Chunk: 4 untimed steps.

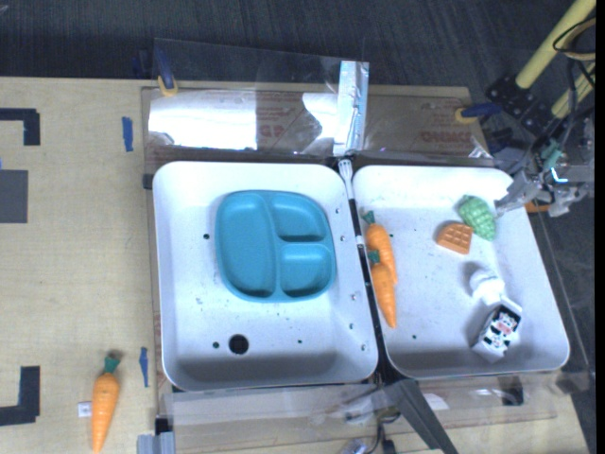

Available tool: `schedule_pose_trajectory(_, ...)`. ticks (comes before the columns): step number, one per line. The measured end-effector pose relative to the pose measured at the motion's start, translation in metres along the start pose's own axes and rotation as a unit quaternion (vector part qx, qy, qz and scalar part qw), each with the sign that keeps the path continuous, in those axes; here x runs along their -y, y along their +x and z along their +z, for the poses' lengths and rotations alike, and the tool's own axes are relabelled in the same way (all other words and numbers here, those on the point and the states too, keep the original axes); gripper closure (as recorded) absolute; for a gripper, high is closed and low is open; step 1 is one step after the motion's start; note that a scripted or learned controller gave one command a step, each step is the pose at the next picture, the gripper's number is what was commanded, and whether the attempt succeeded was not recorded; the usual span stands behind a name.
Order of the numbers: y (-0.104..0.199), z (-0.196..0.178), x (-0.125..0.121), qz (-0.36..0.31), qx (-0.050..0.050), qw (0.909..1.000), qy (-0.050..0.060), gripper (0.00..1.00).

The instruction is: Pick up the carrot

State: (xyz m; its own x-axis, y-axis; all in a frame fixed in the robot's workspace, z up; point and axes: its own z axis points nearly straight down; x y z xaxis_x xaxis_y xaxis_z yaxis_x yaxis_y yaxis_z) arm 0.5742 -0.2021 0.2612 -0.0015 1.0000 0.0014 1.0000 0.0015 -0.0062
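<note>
Closest to the lens, a loose carrot (104,400) lies on the wooden bench (66,253), outside the bins and left of the left bin's near corner, with its green top pointing away and its tip toward the bench edge.

The gripper (518,195) sits over the far right corner of the right bin (544,348), low over the rim. It is small and blurred against cables and clamps, so whether the pincer is wide or narrow cannot be told, and nothing can be seen held in it.

Just beside it, on the bin floor, lies a green ridged toy (479,216). Touching that toy's left side is an orange waffle-patterned piece (455,237). Nearer the camera, a white bottle (494,315) with a black-and-white cow print lies on its side, its cap toward the far end.

Across the bin, well apart from the gripper, the bin carrots (382,272) lie lengthwise against the left wall. They look like two set end to end and overlapping, with a green top at the far end and a pointed tip at the near end.

Beyond that wall, in the left bin (180,348), a blue divided plate (274,244) rests flat near the middle, and a small black disc (237,344) sits near the front.
</note>
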Motion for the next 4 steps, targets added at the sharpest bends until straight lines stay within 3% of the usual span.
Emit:
schedule_pose_trajectory(1,0.097,0.127,0.016,-0.004,-0.001,1.0,0.003,0.0)
schedule_pose_trajectory(2,0.149,0.055,-0.042,-0.104,0.001,0.9946,-0.003,0.0)
schedule_pose_trajectory(3,0.155,0.081,0.031,-0.206,0.0,0.9786,0.001,0.0)
schedule_pose_trajectory(4,0.154,0.081,0.03,-0.205,0.0,0.9787,0.0,0.0)
